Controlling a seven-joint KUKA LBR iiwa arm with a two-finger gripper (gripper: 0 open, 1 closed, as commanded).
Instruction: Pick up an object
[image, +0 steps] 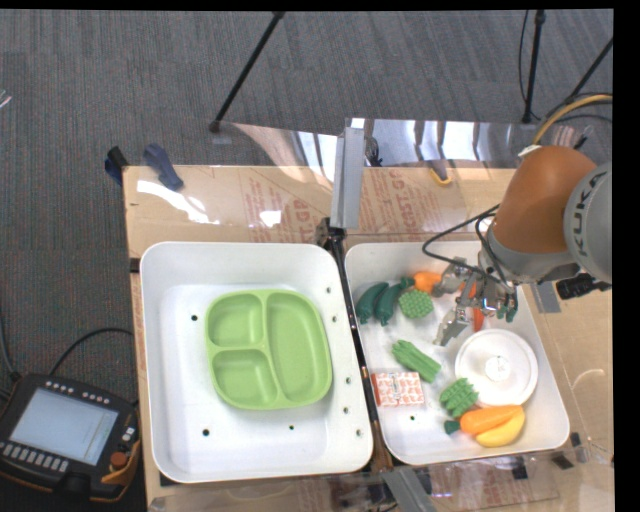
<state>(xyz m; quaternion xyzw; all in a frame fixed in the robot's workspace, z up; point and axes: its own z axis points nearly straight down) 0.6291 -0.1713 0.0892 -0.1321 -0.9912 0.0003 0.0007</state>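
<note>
My gripper (466, 312) hangs low over the right bin (556, 400), near its back, with its fingers spread open. A small orange piece (478, 318) lies right under it; nothing is clearly gripped. Around it lie an orange toy (427, 281), a light green round toy (416, 305) and two dark green pickles (375, 300). A white round dish (495, 366) sits just in front of the gripper. Further forward are a ridged green toy (415, 360), a red and white packet (397, 388), a green leafy toy (460, 397), a carrot (490, 418) and a yellow piece (506, 432).
The left bin (170, 300) holds a green divided plate (268, 348). A metal post (345, 185) stands behind the gap between the bins. A control pendant (60, 435) lies on the floor at lower left. Cables loop beside the wrist (455, 235).
</note>
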